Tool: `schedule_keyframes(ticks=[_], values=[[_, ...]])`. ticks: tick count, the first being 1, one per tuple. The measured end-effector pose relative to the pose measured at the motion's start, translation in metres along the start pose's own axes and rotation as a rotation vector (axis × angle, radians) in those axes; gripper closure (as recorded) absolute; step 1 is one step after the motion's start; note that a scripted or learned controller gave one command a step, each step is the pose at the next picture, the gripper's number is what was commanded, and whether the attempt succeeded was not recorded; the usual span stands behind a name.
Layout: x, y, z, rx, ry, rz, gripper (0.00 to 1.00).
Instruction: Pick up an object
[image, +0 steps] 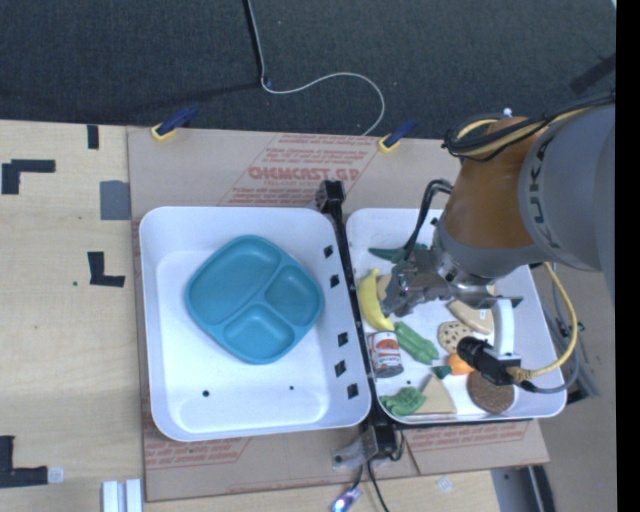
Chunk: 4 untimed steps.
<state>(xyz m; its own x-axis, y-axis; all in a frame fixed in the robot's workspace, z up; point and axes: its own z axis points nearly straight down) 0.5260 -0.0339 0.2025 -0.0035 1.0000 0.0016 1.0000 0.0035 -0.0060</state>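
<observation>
Camera view looks down at a slant on the worktop (60, 300), where two shallow white bins stand side by side on a sheet of brown cardboard (290, 170). The left bin (165, 400) holds a blue divided plate (255, 298), which lies flat near the middle, a little toward the far side.

The right bin (545, 405) holds many small objects close together. A yellow banana (373, 302) lies along its left wall. Just beside it, toward the near side, there is a green pod-shaped object (416, 341), and a small can with a red label (386, 354) sits left of the pod. At the near edge lies a green leafy piece (404, 402), touching a pale wedge-shaped thing (436, 398). A round brown disc (490, 393) is at the near right corner, with an orange object (461, 364) and a spotted cookie-like piece (453, 334) near it.

The grey arm with its orange band (490, 195) reaches in from the right and hangs over the right bin. The jaws (402, 290) are low over the objects, just right of the banana and above the green pod. They are dark against the clutter, and I cannot tell how far they are open, nor if anything is between them.
</observation>
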Motion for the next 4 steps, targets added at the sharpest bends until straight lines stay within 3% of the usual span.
schedule_keyframes(ticks=[1,2,3,4], values=[[-0.001,-0.045,0.009,0.001,-0.001,0.005,1.00],[0.028,0.036,0.019,-0.008,-0.001,-0.002,1.00],[0.032,-0.022,-0.054,-0.007,0.000,0.002,1.00],[0.027,-0.018,-0.098,-0.009,-0.002,0.002,1.00]])
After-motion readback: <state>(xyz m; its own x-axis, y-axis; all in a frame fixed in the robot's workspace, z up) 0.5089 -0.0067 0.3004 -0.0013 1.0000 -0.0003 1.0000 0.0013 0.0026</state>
